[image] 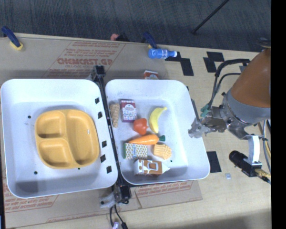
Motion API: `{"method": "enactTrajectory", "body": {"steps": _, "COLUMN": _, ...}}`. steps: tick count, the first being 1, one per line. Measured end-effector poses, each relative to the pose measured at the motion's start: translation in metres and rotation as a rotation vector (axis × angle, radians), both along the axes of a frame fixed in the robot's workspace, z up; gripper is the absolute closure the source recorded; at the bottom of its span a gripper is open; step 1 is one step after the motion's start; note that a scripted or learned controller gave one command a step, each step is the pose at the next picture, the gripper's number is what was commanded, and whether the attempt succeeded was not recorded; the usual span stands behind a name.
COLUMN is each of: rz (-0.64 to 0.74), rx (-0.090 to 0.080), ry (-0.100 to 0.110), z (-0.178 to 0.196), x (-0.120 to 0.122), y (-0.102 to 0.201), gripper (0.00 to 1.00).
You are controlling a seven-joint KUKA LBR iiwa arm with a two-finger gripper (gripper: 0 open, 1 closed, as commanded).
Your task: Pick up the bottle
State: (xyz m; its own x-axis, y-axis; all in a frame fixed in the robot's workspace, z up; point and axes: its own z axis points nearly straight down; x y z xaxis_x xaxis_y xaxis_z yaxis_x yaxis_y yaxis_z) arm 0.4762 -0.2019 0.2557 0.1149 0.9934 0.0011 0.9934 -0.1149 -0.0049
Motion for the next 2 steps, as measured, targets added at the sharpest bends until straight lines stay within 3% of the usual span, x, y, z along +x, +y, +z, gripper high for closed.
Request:
{"method": "enactTrajectory", "body": {"steps": 1, "rz": -0.279, "rx": -0.003, "ry": -0.001, "z": 0.0115, "x": -0.0001, "y": -0.0041, "gripper": 1.00}}
{"method": "enactTrajectory", "body": {"steps": 2, "rz": -0.394, "rx": -0.004, "ry": -0.003, "z": 0.0109, "x": 0.0004, "y": -0.0021, "gripper": 1.00}}
